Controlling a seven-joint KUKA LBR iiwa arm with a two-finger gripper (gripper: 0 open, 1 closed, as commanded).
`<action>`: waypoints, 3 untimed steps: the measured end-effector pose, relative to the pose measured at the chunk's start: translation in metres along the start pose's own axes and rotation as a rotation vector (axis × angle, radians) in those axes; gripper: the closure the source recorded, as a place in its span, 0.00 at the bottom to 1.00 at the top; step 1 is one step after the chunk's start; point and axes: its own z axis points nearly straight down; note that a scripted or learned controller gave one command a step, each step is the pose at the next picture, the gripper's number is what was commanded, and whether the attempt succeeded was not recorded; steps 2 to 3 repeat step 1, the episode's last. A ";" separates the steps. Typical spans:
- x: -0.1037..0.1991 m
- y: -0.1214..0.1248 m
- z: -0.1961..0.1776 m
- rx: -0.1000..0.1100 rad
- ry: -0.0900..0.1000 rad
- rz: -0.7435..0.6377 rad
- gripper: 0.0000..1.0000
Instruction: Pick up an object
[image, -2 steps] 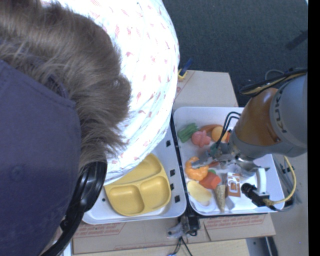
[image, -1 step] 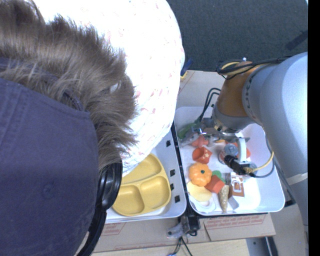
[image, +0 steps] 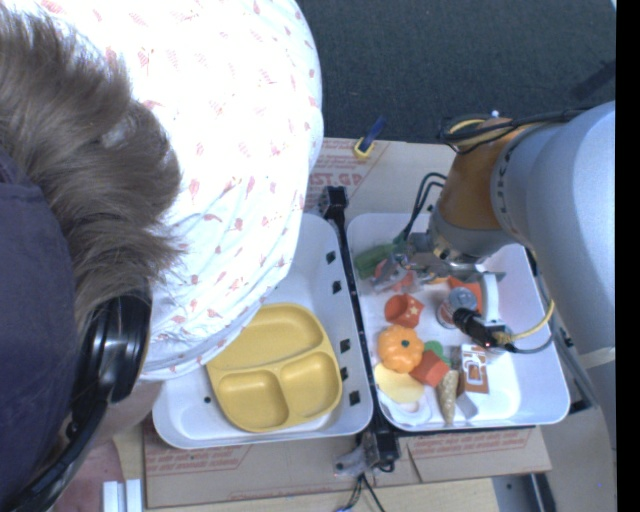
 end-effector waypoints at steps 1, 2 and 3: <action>0.042 -0.014 -0.111 -0.004 0.001 -0.003 1.00; 0.042 -0.014 -0.111 -0.004 0.001 -0.003 1.00; 0.042 -0.014 -0.111 -0.004 0.001 -0.003 1.00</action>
